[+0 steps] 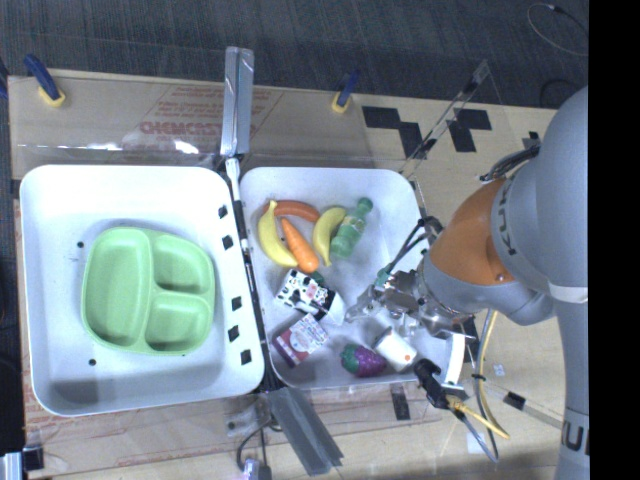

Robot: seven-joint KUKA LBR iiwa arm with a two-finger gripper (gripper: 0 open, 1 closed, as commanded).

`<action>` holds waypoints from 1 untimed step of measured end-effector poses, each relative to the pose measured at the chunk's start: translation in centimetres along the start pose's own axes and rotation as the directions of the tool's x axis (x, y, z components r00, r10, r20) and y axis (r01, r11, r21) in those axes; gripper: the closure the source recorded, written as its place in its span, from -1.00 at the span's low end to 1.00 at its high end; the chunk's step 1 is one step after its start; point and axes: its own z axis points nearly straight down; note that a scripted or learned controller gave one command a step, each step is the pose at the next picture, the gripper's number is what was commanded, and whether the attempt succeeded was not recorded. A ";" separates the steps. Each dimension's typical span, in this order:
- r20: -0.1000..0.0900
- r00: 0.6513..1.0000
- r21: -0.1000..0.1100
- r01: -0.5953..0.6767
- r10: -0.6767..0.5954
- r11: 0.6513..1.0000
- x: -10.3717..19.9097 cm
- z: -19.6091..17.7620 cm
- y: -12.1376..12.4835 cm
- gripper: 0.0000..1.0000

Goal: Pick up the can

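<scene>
The gripper hangs low over the right bin, near its right wall; whether it is wide or narrow I cannot tell. The can, small, pale and lying on its side, rests just below the gripper beside a purple bunch of grapes. The left bin holds a green divided plate.

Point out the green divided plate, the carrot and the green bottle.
green divided plate (150,288): camera view, on its centre ridge.
carrot (299,245): camera view, mid-body.
green bottle (350,230): camera view, on its body.
</scene>
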 end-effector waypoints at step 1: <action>0.000 1.000 0.000 0.000 0.000 1.000 0.0 0.0 0.0 -1.00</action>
